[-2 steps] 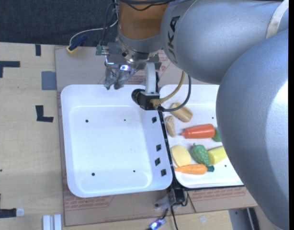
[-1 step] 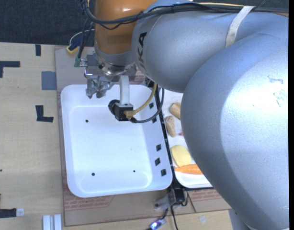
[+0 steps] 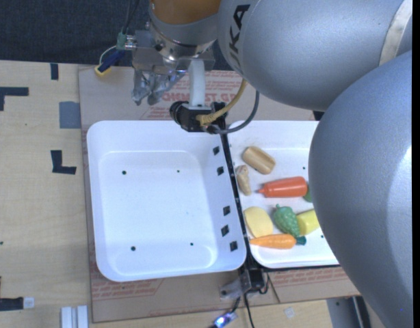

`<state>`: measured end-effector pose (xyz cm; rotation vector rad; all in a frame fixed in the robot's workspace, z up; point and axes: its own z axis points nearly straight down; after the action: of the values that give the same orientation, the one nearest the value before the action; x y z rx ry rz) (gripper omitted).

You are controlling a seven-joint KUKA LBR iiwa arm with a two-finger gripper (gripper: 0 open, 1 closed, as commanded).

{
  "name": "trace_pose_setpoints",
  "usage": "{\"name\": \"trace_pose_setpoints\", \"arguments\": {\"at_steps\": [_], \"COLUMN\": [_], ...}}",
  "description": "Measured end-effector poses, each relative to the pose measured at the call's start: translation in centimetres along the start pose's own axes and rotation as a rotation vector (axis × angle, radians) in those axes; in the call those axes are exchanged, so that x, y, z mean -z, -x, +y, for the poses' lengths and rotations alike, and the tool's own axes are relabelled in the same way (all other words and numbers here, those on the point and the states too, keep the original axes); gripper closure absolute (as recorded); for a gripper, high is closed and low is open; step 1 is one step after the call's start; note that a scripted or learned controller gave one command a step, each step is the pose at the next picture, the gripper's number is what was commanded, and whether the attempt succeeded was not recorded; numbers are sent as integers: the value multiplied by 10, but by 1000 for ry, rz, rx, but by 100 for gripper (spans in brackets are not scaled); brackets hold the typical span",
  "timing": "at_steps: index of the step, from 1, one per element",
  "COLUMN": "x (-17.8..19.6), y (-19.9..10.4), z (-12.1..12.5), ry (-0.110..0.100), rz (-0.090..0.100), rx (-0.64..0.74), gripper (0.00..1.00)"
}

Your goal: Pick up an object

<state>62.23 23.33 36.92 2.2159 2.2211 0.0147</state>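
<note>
The left bin [image 3: 155, 203] sits bare. Above its far rim hangs the gripper [image 3: 150, 91], too blurred for me to tell its state. In the right bin [image 3: 292, 258] lie a bread roll [image 3: 258, 160], a red carrot [image 3: 285, 186] and an orange carrot [image 3: 273, 241]; the arm [image 3: 333, 53] covers the bin's right part.

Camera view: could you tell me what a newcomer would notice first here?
The huge grey arm fills the top and right, covering part of the right bin. Beside it lies a cluster of toy food, with an orange carrot most vivid. The left bin sits white beside it.
</note>
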Motion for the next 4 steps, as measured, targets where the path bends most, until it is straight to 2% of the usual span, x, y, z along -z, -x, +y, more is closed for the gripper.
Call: {"name": "trace_pose_setpoints", "arguments": {"at_steps": [1,2,3,4], "x": [-84,16,-85,13], "y": [1,-1,1,-2], "z": [-17,-46,-69,-124], "ry": [-20,-2,-22,-4], "rz": [-8,0,-9,1], "rx": [-2,2,-1,3], "gripper": [100,100,100,100]}}
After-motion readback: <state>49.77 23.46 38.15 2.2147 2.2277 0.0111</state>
